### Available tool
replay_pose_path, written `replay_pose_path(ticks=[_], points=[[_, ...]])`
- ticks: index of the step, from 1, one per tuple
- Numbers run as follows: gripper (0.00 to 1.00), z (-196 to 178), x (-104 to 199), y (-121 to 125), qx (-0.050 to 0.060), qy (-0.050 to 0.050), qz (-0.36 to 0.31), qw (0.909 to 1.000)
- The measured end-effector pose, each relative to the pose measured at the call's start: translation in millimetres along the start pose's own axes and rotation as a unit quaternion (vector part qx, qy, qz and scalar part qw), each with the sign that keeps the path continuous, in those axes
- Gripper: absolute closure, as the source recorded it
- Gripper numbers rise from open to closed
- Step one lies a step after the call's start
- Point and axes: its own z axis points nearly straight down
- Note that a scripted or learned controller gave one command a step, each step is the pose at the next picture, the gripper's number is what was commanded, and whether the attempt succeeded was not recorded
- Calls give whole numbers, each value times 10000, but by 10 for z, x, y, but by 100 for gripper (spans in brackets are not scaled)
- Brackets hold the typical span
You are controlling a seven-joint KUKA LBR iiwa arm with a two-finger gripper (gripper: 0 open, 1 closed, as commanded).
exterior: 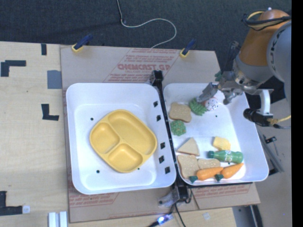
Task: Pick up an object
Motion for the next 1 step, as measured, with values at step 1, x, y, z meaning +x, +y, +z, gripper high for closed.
replay_pose_path(ticks=[1], points=[[0,561,105,15,23,-1,0,10000]])
